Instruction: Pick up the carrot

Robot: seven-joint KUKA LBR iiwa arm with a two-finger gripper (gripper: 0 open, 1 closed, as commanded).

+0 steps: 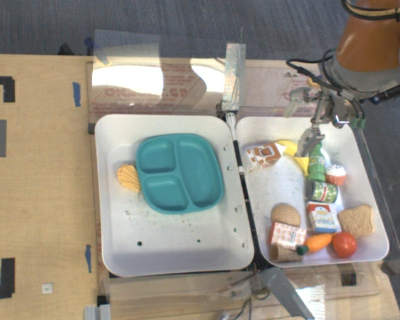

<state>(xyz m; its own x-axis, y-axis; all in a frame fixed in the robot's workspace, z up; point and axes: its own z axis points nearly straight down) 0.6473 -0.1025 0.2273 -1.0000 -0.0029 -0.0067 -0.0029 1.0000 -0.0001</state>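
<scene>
Orange carrot (317,243): near edge of right bin (377,199), between tomato (345,245) and red-white packet (288,235), touching both.
Crowding: carton (322,217) and bread slice (357,220) just behind; little free room.
Left bin (113,232): teal plate (180,173), shell pastry (128,176); near half bare.
Gripper (312,139): far edge, above green bottle (317,165); cannot tell how jaws stand.

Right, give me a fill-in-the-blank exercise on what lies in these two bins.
The teal three-compartment plate lies in the ____ white bin.
The small orange carrot lies just left of the red ____.
The two-finger gripper hovers over the ____ bin, far from the carrot.
The scalloped tan shell touches the plate's ____ edge.

Missing: left; tomato; right; left
</scene>
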